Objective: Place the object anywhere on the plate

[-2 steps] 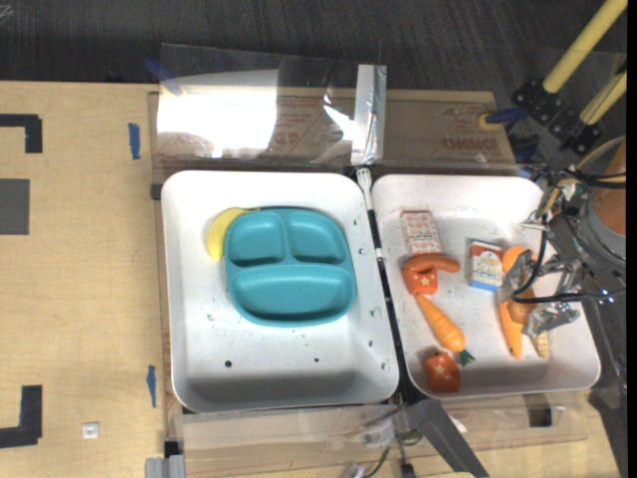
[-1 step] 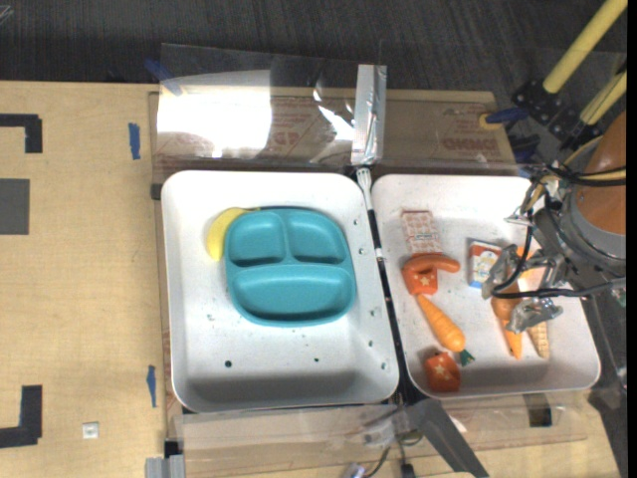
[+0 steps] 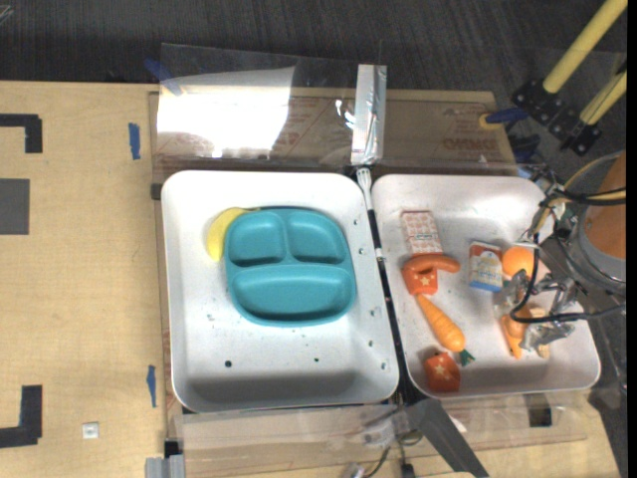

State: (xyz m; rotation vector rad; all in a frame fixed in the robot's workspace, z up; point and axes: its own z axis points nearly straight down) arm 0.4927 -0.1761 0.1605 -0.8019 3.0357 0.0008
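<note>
Dark grey carpet at 12 o'clock, with tan board over the desk (image 3: 80, 267) and black tape marks (image 3: 25, 132) toward 9 o'clock. Clear plastic sheet (image 3: 259, 108) behind the bins, edged with a strip of silver tape (image 3: 369, 113); reddish print on the cardboard beneath (too faint to read). Yellow poles (image 3: 592, 33) slanting in at 1 o'clock.

Left bin (image 3: 199, 366): teal divided plate (image 3: 289, 267) lying flat near the middle, with a yellow piece (image 3: 217, 232) peeping from under its 10 o'clock edge.

Right bin (image 3: 448, 197), holding toy food well apart from the plate:
- pink-and-white carton (image 3: 421, 232) at 11 o'clock, label print too small to read
- red-and-orange piece (image 3: 428, 272) just below it
- carrot (image 3: 443, 327) lying aslant toward 6 o'clock
- red fruit (image 3: 441, 369) at the carrot's green tip, near the bin's front wall
- blue-and-white carton (image 3: 485, 265) at the centre (lettering likewise unreadable)
- round orange fruit (image 3: 518, 261) touching that carton's 3 o'clock side
- small orange piece (image 3: 512, 333) toward 4 o'clock

Grey arm (image 3: 597, 237) reaching in from 3 o'clock, trailing black cables. Gripper (image 3: 530, 312) down low in the right bin, between the round orange fruit and the small orange piece, just beside both. Open or closed: impossible to tell through the cables (no saying, either, whether gripping anything).
</note>
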